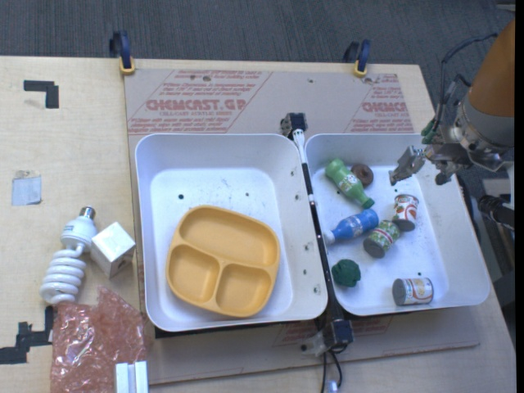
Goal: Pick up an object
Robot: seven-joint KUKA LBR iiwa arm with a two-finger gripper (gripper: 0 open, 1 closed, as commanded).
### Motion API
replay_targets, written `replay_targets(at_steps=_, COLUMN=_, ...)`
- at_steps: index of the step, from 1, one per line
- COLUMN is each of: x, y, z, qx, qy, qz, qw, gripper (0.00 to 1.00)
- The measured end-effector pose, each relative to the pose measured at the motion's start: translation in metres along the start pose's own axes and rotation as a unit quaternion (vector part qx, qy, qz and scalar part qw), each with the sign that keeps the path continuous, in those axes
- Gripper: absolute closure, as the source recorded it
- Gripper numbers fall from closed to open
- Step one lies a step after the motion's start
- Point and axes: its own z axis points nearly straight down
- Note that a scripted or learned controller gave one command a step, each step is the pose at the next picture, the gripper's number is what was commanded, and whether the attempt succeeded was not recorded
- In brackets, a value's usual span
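Plastic clutter sits in the right bin (458,256): green bottle (348,181), blue bottle (354,225), three small cans. Pincer (426,160) hangs over the bin's upper right, above the red-white can (404,210); jaws look slightly parted, nothing between them. That can is probably light, rigid, slick and prone to rolling. Grip across its round body, mid-length.

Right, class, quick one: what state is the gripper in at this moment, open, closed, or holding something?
Gripper: above the right bin's upper right area, nothing seen held; open or closed cannot be told.
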Motion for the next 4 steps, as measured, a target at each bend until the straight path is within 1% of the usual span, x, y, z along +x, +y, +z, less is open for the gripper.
replay_targets(at_steps=1, x=-0.020, y=0.007, z=0.105, qx=0.000, qy=0.000, qz=0.001, qw=1.0000, gripper=0.00)
replay_targets(at_steps=2, x=0.004, y=0.017, z=0.128, qx=-0.010, qy=-0.004, qz=0.001, qw=0.9999, gripper=0.00)
replay_targets(at_steps=3, x=0.003, y=0.019, z=0.118, qx=-0.013, qy=-0.005, qz=0.001, qw=0.9999, gripper=1.00)
replay_targets(at_steps=4, x=0.003, y=0.019, z=0.118, qx=-0.013, qy=-0.005, qz=0.001, qw=0.9999, gripper=0.00)
